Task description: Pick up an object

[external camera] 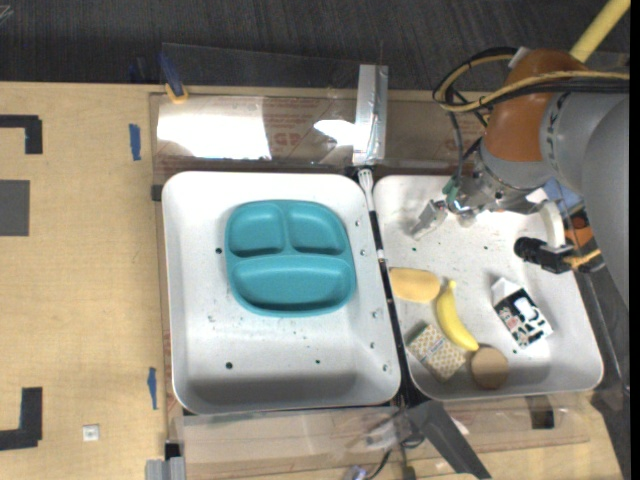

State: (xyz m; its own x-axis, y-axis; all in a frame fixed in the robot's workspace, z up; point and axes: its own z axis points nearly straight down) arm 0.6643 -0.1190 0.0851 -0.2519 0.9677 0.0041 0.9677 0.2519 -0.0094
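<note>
Brown ball [489,366] near right bin's front rim [510,386].

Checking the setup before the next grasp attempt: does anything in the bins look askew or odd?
Nothing stands out. The teal divided plate lies flat in the left bin. The banana, brown ball and small carton lie loose in the right bin, unspilled.

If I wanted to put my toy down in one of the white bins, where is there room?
Left bin: bare floor below the blue tray, toward the near wall. Right bin: a bare patch in the middle, between the gripper and the banana. Its near end is crowded: banana, patterned packet, brown ball, small box.
</note>
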